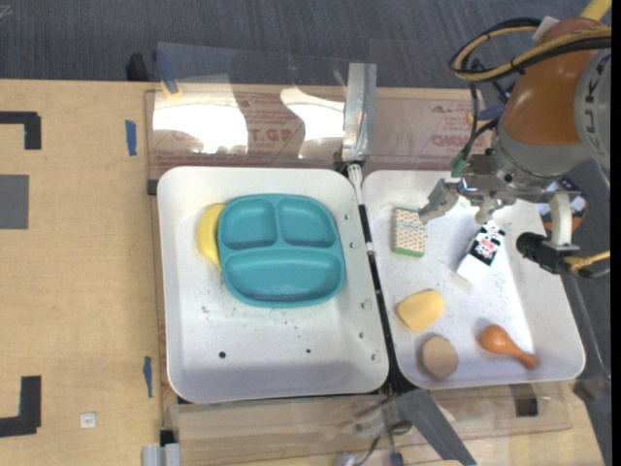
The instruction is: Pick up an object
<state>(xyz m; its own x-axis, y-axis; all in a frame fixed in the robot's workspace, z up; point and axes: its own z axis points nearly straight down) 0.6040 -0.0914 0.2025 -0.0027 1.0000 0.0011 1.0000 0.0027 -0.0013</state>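
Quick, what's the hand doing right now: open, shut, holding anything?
Hand: fingers spread open, nothing between them, over the right white bin near the small white carton.

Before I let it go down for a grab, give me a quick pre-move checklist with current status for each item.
1. Gripper free of any load: ok, nothing shows between its fingers.
2. Gripper over the right bin: ok, it hangs above the bin's upper part.
3. A target close by: ok, the small white carton lies just below the gripper, and the green-and-white sponge just to its left.
4. Target stands apart from its neighbours: ok, the carton and the sponge touch nothing else.
5. Finger opening wide enough for the carton: cannot tell from this angle.
6. Other items out of the way: ok, the yellow lump, tan ball and orange gourd lie lower in the bin.
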